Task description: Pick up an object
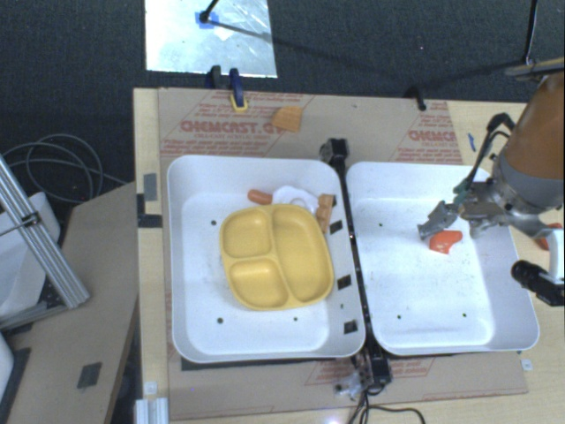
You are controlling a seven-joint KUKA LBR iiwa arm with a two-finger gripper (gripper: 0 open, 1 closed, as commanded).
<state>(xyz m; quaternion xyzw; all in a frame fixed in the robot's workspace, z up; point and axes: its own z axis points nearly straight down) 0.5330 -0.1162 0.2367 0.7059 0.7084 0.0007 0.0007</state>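
The grey two-finger pincer [439, 223] is positioned low inside the right shallow white plastic bin [397, 325], at the end of the grey arm with the orange band [540, 135] that enters from the right of the camera view. Whether the pincer is apart or together cannot be determined at this resolution. A small orange-red object of irregular shape [446, 241] lies on the bin floor just below and touching or nearly touching the pincer tip; it is not visibly between the gripping parts, so no grasp can be confirmed. Judged status: the approach to a candidate object appears complete, while closure on it and the lift remain outstanding. The left shallow white plastic bin [190, 237] holds a yellow three-compartment plastic tray [274, 259], with a small orange sausage-shaped item [259, 197], a white piece [296, 197] and a small tan block [326, 205] at the tray's far edge. Both bins rest on the brown cardboard-covered worktop [265, 122], where a tan block [287, 118] lies apart.
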